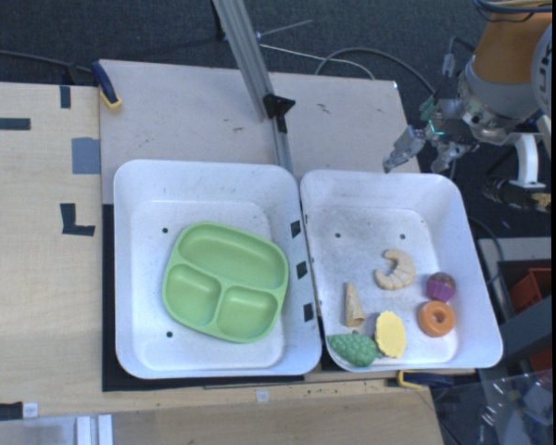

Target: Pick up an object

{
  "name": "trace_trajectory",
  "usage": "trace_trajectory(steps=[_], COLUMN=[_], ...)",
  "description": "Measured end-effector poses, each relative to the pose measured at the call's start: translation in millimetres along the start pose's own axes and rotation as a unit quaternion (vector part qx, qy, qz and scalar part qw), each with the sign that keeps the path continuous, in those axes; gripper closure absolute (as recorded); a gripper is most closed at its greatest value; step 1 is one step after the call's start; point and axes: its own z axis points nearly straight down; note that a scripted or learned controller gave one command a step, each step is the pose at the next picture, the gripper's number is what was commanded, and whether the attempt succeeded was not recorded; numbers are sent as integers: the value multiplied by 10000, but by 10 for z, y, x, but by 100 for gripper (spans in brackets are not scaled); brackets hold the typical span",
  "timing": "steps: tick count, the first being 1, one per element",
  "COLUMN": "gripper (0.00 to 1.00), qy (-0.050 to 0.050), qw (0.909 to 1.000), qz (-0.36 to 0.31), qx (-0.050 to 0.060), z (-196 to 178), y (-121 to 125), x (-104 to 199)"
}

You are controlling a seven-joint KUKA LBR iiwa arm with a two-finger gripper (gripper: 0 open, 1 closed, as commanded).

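The right bin (352,193) holds several toy foods near its front: a tan croissant (396,269), a purple piece (440,286), an orange ring (436,318), a yellow piece (390,334), a tan cone (353,304) and a green leafy piece (354,349). My gripper (424,149) hangs over the bin's far right rim, well away from all of them. Its two fingers stand apart with nothing between them.
A green three-compartment plate (226,282) lies in the left bin (139,193). A slanted metal post (250,54) rises behind the bins' shared wall. Cables trail on the dark floor beyond the bench, and the arm's grey and orange wrist (510,54) looms at the upper right.
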Motion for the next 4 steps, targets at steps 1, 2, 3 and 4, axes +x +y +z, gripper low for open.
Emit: trace_trajectory(steps=[1, 2, 3, 4], gripper=[0, 0, 0, 0], qy=[-1, 1, 2, 1], qw=[10000, 10000, 10000, 10000], qz=[0, 5, 5, 5], qx=[1, 26, 35, 27], z=[0, 495, 1146, 1614], y=[0, -82, -86, -168], x=[-1, 61, 56, 60])
